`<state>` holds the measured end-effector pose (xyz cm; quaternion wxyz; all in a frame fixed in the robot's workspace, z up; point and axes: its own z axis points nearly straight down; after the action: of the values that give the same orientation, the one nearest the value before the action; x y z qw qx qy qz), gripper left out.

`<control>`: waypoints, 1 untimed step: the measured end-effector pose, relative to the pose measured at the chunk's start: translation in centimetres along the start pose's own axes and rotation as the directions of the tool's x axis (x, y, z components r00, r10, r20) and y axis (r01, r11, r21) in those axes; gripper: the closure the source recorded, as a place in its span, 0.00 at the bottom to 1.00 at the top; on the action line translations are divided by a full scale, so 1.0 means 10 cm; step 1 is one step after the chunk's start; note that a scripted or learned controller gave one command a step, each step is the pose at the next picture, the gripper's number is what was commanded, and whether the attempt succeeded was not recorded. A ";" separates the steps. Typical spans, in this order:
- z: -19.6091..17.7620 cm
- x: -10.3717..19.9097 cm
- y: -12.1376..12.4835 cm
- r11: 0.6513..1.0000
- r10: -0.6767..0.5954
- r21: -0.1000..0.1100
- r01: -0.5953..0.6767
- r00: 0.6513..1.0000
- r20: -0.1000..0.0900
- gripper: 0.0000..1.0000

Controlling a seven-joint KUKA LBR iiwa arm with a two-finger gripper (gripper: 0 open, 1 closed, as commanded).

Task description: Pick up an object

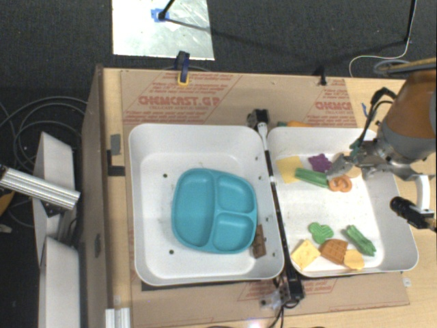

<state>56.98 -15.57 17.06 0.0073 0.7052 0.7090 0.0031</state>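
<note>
Camera view, read from the left: we see the left bin [147,149] holding a teal plate [214,210] with a small brown piece [259,241] at its right edge. Next comes the right bin [403,241], scattered with toy food. Near its upper left lie a yellow piece [288,169], a purple piece [319,161] and a green stick [311,177] whose long axis runs from upper left to lower right. An orange ring [340,184] touches the stick's right end. Along the front edge sit a yellow wedge [305,253], a green blob [319,231], a waffle [334,251] and a green pod [360,240].

Our gripper [339,167] hangs low just above the ring, at the stick's right end; we cannot tell whether it is parted or closed, and nothing shows clearly between its tips. We judge the ring or stick to be the target, lying directly below and slightly left of the gripper, so the coming move looks like a short descent rather than a reach.
</note>
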 end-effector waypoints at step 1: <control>0.89 0.26 0.29 1.000 -0.002 0.012 0.002 1.000 -0.006 0.00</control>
<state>60.01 -13.01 8.21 0.0011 0.7046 0.7096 0.0008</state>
